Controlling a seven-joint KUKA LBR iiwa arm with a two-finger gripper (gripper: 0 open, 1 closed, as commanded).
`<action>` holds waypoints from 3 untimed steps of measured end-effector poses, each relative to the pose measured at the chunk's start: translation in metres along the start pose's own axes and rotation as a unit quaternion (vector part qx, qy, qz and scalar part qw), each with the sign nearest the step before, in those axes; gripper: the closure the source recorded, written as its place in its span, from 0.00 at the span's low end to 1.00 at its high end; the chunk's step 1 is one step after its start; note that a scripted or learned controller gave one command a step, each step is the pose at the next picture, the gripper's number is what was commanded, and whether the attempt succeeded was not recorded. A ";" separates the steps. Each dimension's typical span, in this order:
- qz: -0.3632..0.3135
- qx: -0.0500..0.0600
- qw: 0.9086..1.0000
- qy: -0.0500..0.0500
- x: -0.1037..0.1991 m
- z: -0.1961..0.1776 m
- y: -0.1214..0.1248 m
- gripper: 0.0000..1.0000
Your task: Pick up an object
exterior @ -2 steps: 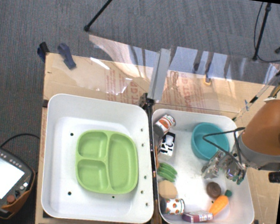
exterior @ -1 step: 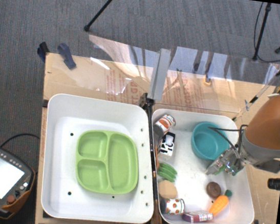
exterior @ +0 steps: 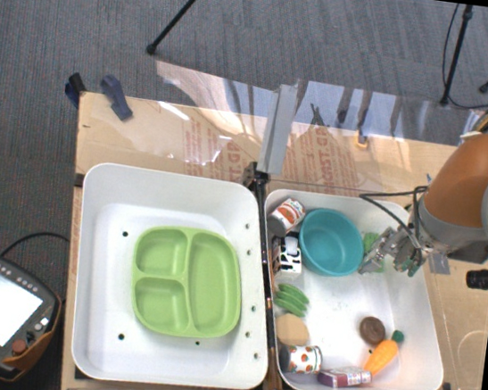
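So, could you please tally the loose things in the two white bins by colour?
Green: 3, the divided plate, the pods, a piece by the gripper
Teal: 1, the bowl
Orange: 1, the carrot
Brown or tan: 2
Mixed print: 4
Total: 11

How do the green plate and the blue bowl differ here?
The green plate is flat, roughly square and split into three sections; the blue bowl is round, deep and undivided. The plate lies alone in the left bin; the bowl sits in the right bin among small toys, close beside the pincer. The plate looks clearly wider than the bowl. Both stand open side up and look like plain plastic.
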State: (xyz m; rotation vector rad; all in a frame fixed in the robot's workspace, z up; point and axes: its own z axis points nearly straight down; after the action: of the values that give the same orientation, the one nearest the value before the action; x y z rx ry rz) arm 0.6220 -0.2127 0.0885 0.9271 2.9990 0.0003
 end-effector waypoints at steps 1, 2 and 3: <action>-0.001 -0.001 1.000 -0.002 -0.001 -0.011 0.001 1.00; -0.003 -0.001 1.000 -0.003 -0.002 -0.022 0.002 1.00; -0.004 -0.001 1.000 -0.005 -0.003 -0.033 0.003 1.00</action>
State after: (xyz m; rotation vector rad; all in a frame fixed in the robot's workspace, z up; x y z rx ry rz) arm 0.6260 -0.2118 0.1216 0.9107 2.9923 -0.0005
